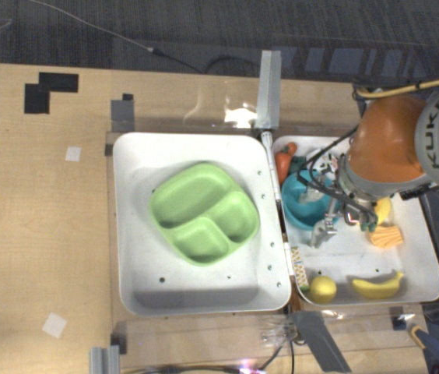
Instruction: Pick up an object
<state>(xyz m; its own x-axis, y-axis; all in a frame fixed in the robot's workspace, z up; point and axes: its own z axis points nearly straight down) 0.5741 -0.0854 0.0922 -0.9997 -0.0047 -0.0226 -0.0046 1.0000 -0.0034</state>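
Right bin: end effector (330, 226) low beside teal plastic bowl (301, 201), lining up a pick | grip state: can't tell | yellow banana (375, 286), lemon (323, 288) lie apart, lower right

The grey arm (437, 142) reached in from the right, its orange band (387, 142) sitting just above the wrist and facing the camera. Below the band the wrist pointed steeply downward, with cables looped around it. The gripper (336, 223) hung low at the arm's left end, its metal fingertips angled down and leftward.
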